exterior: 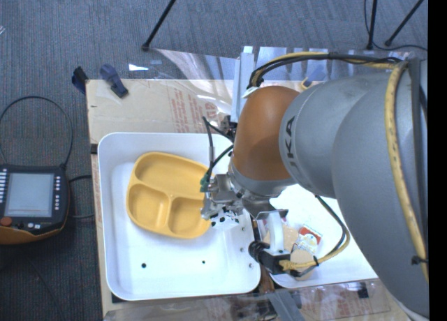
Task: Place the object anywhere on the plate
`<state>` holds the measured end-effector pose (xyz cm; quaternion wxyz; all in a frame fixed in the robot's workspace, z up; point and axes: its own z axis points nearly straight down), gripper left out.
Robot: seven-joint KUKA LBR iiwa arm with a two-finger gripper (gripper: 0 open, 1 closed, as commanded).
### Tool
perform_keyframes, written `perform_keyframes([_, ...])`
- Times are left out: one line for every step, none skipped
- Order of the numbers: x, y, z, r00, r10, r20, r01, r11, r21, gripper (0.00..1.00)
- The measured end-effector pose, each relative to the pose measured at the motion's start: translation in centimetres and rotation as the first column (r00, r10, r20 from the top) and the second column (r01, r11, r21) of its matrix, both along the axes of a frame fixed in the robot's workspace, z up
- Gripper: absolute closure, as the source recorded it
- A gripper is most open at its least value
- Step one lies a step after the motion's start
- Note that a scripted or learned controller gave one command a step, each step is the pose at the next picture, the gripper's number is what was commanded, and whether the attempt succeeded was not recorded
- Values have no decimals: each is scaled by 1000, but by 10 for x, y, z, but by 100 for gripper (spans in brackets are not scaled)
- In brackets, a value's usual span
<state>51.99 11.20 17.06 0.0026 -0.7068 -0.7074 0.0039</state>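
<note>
Yellow plate (164, 194) in left bin (115, 243) — gripper (222, 213) at its edge — grip state unclear.

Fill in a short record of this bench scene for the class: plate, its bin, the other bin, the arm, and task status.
plate: yellow divided plate with three compartments, nothing visible in them
plate's bin: left white bin, plate lying in its upper half
other bin: right white bin, holding small packaged items
arm: grey arm with orange band, wrist over the gap between the bins, by the plate's right edge
task status: no object seen on the plate yet
</note>
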Motion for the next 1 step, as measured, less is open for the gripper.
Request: perform_keyframes([1,0,1,1000,-1,2,1,1000,1,0])
